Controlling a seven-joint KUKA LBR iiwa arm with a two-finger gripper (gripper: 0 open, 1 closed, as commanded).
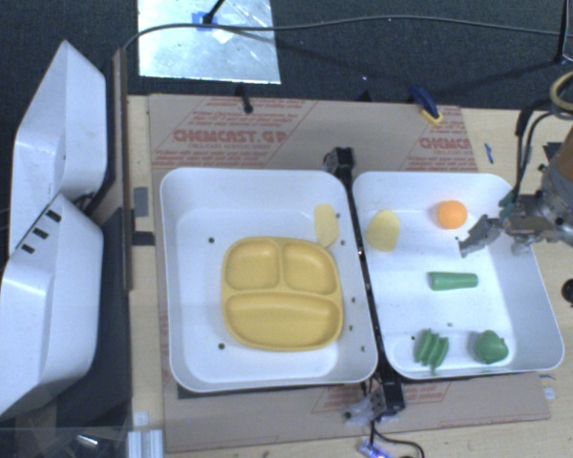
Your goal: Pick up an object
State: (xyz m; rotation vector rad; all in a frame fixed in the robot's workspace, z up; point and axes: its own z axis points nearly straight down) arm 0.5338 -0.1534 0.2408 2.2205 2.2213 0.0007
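Fingers first: I couldn't tell if they were spread or closed. The gripper (475,238) was a small grey blur over the right bin (530,299), tip pointing toward the bin's middle, too smeared to read. Nothing was visible between the tips, so I logged no grasp.

Progress, as I judged it: pick not done. Every candidate obj lay flat on the bin floor. The orange ball (451,215) was nearest, just up-left of the tip but apart from it. The green cylinder (454,280) sat below the tip, also apart. The green pepper (490,347) and a ribbed green piece (430,348) were near the front wall. A pale yellow piece (383,230) sat by the divider. Left to do: descend, close on something, lift.

Left bin (186,256) held a yellow divided plate (283,292) and another pale yellow piece (326,223) near its right wall — both well apart from the arm.

Hard to make out: the wrist was cut off at the frame's right edge, with cables in front of it. Gripper height above the floor couldn't be read from this slant, and which obj was the target wasn't clear.
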